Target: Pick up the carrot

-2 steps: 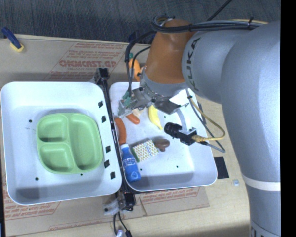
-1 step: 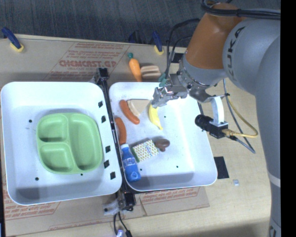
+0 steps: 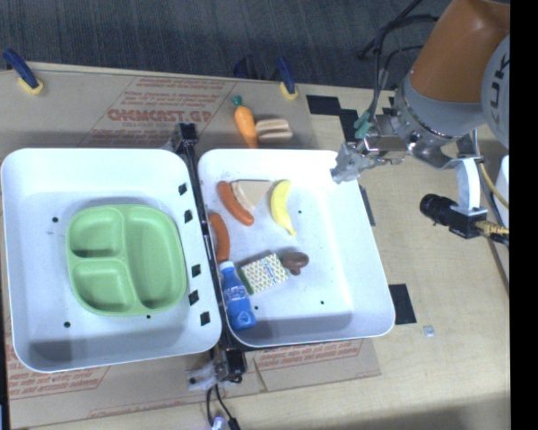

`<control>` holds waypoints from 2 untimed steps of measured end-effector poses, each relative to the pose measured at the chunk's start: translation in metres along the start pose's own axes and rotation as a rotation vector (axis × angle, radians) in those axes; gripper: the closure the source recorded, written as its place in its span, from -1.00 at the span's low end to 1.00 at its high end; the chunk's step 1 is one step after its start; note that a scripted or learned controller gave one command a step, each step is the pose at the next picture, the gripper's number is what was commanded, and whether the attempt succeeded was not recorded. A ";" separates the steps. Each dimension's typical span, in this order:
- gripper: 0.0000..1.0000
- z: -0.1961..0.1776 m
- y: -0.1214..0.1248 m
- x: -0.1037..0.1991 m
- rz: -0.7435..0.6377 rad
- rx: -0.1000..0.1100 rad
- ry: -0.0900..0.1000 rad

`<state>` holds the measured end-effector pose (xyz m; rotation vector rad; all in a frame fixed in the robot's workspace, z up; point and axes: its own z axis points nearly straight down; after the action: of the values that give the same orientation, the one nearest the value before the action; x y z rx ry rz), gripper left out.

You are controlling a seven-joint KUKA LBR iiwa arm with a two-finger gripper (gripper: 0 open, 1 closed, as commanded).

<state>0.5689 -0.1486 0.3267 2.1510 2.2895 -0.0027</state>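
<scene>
The carrot (image 3: 244, 124), orange with a small green top, lies on the cardboard just behind the right bin (image 3: 368, 276), outside it and near its far left corner. It touches a small bun (image 3: 273, 131) on its right. My gripper (image 3: 348, 167) hangs over the far right corner of the right bin, well to the right of the carrot, with nothing seen in it.
The right bin holds two sausages (image 3: 236, 202), a bread slice (image 3: 250, 192), a banana (image 3: 281, 206), a blue bottle (image 3: 236, 298), a checkered pack (image 3: 264, 272) and a brown piece (image 3: 294, 261). A green divided plate (image 3: 125, 258) lies in the left bin. Blue clamps (image 3: 287, 77) stand on the cardboard's far edge.
</scene>
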 end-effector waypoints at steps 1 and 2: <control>1.00 0.054 -0.057 0.052 0.118 0.004 0.002; 1.00 0.009 -0.009 -0.006 -0.105 -0.001 0.000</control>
<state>0.5606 -0.1554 0.3182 2.0271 2.3989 -0.0017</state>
